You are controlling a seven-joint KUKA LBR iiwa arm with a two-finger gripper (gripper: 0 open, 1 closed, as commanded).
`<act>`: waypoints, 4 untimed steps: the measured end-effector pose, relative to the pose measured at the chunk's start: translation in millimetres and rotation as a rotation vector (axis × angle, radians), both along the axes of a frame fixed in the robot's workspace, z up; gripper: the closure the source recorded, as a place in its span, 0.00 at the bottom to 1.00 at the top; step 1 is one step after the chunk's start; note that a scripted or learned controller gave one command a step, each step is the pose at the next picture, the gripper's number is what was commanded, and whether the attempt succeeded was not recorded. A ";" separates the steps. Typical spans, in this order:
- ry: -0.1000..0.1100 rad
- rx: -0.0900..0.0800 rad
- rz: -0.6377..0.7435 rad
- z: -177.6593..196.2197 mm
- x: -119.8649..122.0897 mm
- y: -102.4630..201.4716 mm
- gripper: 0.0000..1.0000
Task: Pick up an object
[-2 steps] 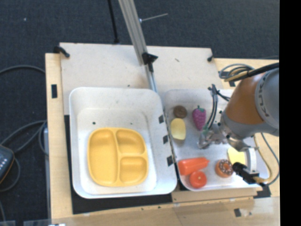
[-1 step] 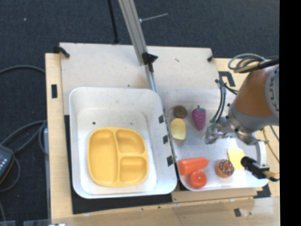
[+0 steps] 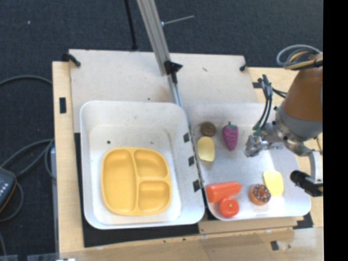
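1. Camera view: worktop (image 3: 62,145) carries two white bins side by side; left bin (image 3: 95,124) has a yellow divided tray (image 3: 136,179) in it.
2. Right bin (image 3: 296,200) contents: brown round object (image 3: 207,128), purple berry (image 3: 231,136), pale yellow piece (image 3: 205,148), orange carrot-like piece (image 3: 223,190), red tomato (image 3: 229,207), chocolate donut (image 3: 260,194), yellow block (image 3: 273,182).
3. Arm (image 3: 304,99) enters from right; gripper (image 3: 255,145) sits over right bin, right of the berry, apart from it.
4. Fingers: cannot tell spread; nothing seen between them.
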State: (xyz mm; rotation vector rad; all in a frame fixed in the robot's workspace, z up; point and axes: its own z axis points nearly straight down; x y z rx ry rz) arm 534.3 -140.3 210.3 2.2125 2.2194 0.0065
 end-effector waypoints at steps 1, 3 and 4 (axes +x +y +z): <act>0.004 0.003 0.004 8.6 35.2 43.2 1.00; 0.006 0.003 0.003 21.8 77.0 120.9 1.00; 0.006 0.003 0.003 21.2 108.1 163.7 1.00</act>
